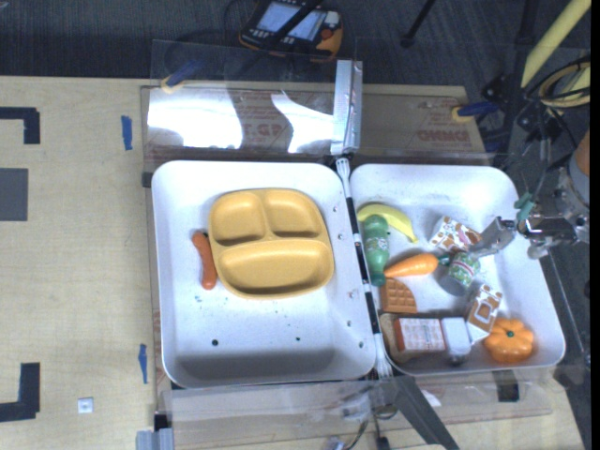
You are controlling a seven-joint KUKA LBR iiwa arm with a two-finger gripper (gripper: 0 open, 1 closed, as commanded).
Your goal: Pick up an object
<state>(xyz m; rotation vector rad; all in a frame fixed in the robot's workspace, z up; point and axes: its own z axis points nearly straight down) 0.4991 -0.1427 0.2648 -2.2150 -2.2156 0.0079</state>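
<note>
The right bin [539, 293] holds several toy foods: a yellow banana [394, 217], a green bottle [376, 245], a carrot [412, 265], a brown waffle [398, 296], a red-labelled bottle [427, 334] lying flat, a small orange pumpkin [510, 339], two small cartons [454, 234] [485, 306] and a grey can [461, 272]. My gripper [497, 233] hangs over the right side of this bin, just right of the upper carton and above the can. Nothing is visibly held in it.
The left bin [178, 298] carries a yellow divided plate [270, 242] with a red sausage [204, 259] along its left side. A clear divider [347, 111] stands behind the bins. Cables and stands crowd the far right beside the arm [558, 218].
</note>
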